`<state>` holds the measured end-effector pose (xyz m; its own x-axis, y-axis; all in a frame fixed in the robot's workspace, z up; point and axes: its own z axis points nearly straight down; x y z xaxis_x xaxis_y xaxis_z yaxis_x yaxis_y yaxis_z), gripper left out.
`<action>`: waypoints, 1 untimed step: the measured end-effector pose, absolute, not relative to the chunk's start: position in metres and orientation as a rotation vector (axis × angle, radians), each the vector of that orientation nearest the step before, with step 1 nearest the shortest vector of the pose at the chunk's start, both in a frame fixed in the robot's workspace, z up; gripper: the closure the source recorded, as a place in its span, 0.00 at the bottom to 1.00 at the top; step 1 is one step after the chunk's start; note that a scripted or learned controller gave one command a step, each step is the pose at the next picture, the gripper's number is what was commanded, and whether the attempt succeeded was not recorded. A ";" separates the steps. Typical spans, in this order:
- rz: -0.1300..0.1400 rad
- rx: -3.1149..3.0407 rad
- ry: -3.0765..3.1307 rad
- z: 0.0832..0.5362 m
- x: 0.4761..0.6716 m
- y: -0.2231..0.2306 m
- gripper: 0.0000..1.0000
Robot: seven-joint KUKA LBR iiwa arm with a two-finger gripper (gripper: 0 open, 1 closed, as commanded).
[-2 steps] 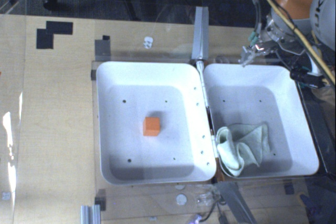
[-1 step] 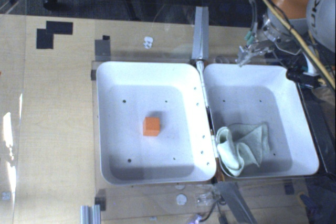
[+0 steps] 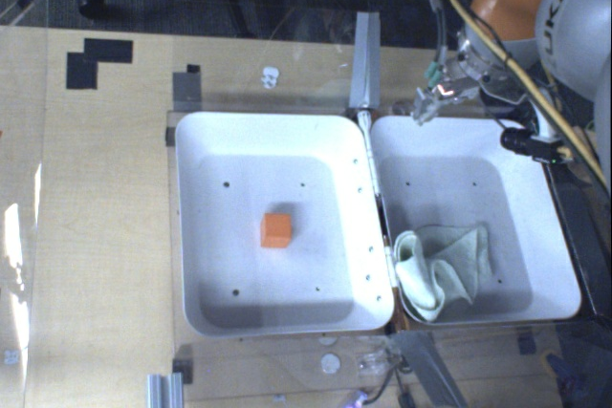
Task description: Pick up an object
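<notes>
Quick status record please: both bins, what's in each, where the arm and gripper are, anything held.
left bin: one orange cube, near the middle of the floor, lying free
right bin: one crumpled pale green cloth, at the near left corner, against the rim
arm: at the upper right, above the far edge of the right bin
gripper: over the far left corner of the right bin, apart from both objects
finger state: cannot tell
held: nothing seen at the gripper
task: pick not yet done
</notes>
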<state>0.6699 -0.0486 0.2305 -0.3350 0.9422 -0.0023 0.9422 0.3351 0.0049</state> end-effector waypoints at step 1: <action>0.004 1.775 2.586 0.241 0.670 -0.034 1.00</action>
<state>0.6698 -0.0343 0.2413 -0.3596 0.9331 -0.0028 0.9331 0.3596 0.0050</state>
